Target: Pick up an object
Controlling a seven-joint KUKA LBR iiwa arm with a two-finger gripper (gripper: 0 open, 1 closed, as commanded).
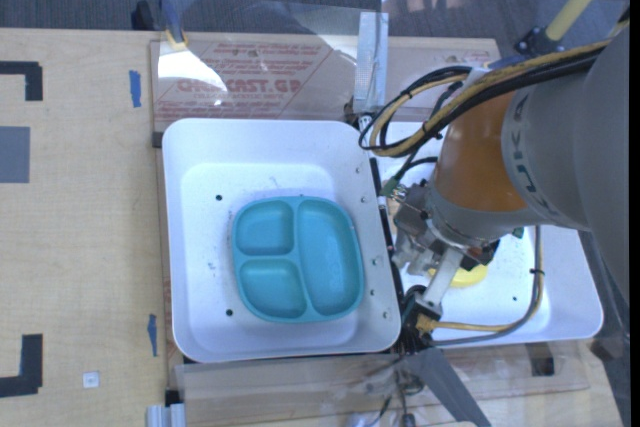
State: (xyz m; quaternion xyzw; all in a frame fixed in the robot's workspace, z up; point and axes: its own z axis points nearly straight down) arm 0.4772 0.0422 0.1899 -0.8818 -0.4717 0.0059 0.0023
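Yellow object (476, 273), only its curved edge showing, lies in the white right-hand bin (560, 305), mostly hidden beneath the gripper (440, 255); whether the gripper is open or closed cannot be told. A glossy teal three-compartment plate (297, 258) rests flat in the left-hand bin (200, 175).

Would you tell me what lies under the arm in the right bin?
A yellow thing peeks out beneath the arm; most of it and much of the right bin are covered.
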